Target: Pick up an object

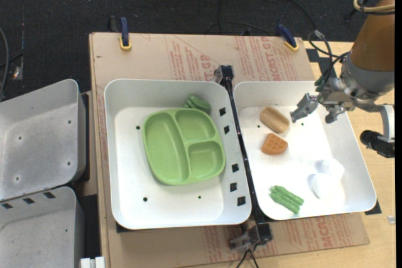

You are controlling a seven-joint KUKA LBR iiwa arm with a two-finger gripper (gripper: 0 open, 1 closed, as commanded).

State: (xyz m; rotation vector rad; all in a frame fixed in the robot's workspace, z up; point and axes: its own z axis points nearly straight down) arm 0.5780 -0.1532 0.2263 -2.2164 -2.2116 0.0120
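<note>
1. Two white bins sit side by side on a cardboard-covered bench (188, 50). The cardboard has red print on it, but it's upside down and mostly cut off, so I can't really read it. Looks like a repeated brand line.
2. Left bin (119, 135): a green divided plate (184, 146) with three sections lies pretty much in the middle. A small green thing (198, 103) pokes out at the plate's 1 o'clock, near the bin's back wall; too little of it shows to say what it is.
3. Right bin (361, 163): a tan bread roll (274, 119) sits toward 10 o'clock of the bin floor. An orange waffle-looking piece (274, 145) is just beside it, on the roll's 6 o'clock side.
4. Same bin: a green bunch of beans (286, 198) lies at about 7 o'clock near the front wall. A white lumpy object (326, 179) sits around 5 o'clock, and it blends into the bin so its outline is hard to make out.
5. The arm comes in from 3 o'clock. The gripper (317, 107) hangs over the back of the right bin, at the roll's 2 o'clock and close to it. Its fingers look spread apart with nothing between them.
6. Blue-and-yellow clamps (124, 34) pin the cardboard at the back edge, one at 11 o'clock and one at 1 o'clock.
7. Two more white trays (38, 135) sit off at 9 o'clock, beside the bench.
</note>
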